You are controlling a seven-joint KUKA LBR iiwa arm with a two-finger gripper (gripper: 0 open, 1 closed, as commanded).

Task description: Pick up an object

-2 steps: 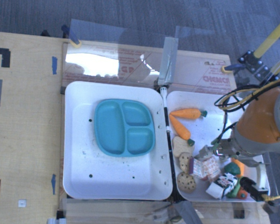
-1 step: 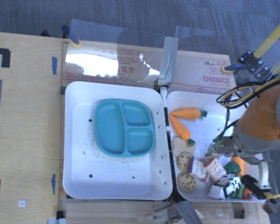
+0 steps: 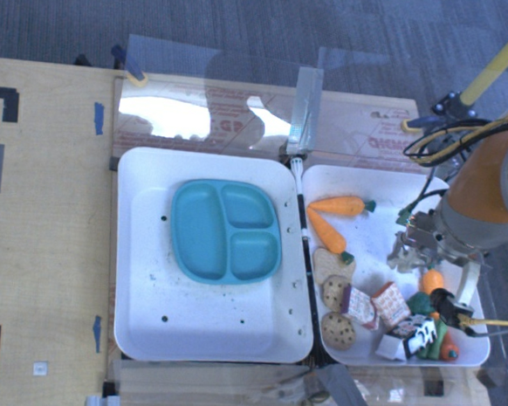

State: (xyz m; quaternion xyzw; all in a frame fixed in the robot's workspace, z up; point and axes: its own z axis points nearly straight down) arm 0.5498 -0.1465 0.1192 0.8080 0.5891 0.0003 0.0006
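On my feed the desk (image 3: 33, 224) carries two white bins. The left bin (image 3: 132, 302) has just a teal divided plate (image 3: 226, 231) sitting in its middle, well apart from anything I'd want to grab. The right bin (image 3: 373, 242) is where the work is: the arm (image 3: 492, 186) reaches in from the right and hangs the claw (image 3: 429, 255) low over the bin's right half. I can't tell from this angle whether the claw is open or closed, and I see nothing clearly between its tips.

The pickable things sit in that right bin. Two carrots (image 3: 341, 206) lie at the upper left of it, near each other and fairly clear of the rest. Three cookies (image 3: 334, 292) run down the left wall. The rest is a tight heap at the lower right: a red-and-white packet (image 3: 392, 303), a small orange piece (image 3: 433, 281) just beside the claw, and a black-and-white toy (image 3: 419, 333) with green bits (image 3: 423, 302) packed against it.

My worry is that heap. I judge a descent there could pinch two items at once, or nudge one aside and close on air. The bin's right wall is near, so a finger could strike it. The orange piece looks rounded and may squirt out.
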